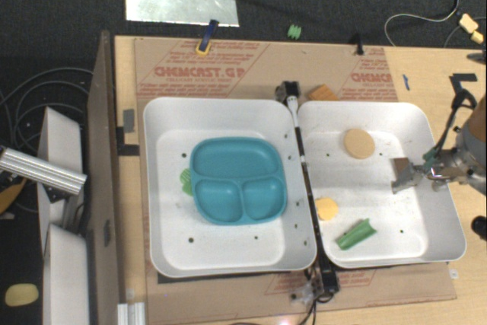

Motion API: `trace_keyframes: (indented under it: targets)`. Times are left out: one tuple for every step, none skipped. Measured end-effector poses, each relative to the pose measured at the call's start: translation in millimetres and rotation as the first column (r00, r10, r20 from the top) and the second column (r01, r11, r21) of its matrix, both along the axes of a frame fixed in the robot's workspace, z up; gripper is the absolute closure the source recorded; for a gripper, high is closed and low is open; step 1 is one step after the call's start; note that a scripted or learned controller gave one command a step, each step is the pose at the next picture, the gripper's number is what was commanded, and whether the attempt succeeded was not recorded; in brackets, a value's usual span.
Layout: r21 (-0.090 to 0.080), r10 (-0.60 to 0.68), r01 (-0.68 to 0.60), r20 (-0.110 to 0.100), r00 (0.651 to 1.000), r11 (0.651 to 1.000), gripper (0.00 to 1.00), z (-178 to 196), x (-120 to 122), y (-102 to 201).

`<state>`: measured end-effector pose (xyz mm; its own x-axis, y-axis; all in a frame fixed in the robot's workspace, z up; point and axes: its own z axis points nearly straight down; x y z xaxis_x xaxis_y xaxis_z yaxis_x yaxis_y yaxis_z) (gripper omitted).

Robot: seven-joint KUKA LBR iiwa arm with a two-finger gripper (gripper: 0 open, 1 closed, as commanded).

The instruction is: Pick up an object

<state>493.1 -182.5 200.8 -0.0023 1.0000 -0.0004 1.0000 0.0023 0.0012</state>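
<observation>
Where the right bin (437, 240) held its loose pieces, three things lay on the white floor: a tan round disc (359, 143) near the back, a smaller yellow round piece (326, 208) close to the wall shared with the other bin, and a green stick-shaped piece (355, 234) lying at a slant toward the front. The gripper (403, 173) hung over the right part of this bin, reaching in from the right, apart from all three pieces, with the tan disc up and to its left. Nothing showed between its fingers, and how far they stood apart could not be told. The left bin (163, 240) carried a blue divided plate (237, 179) with three compartments, and a small green thing (185, 180) peeked out from under the plate's left edge. Both bins sat on a sheet of brown cardboard (221, 68) printed with red letters.
</observation>
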Motion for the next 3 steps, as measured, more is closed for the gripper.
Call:
trace_keyframes:
  targets:
    - [-0.001,0.003,-0.003,0.005,1.0,1.0,0.0,-27,56,-24]
    - [0.001,0.004,-0.004,-0.002,1.0,1.0,0.0,-103,81,-23]
    - [-0.004,0.005,-0.005,0.012,1.0,1.0,0.0,-31,146,-23]
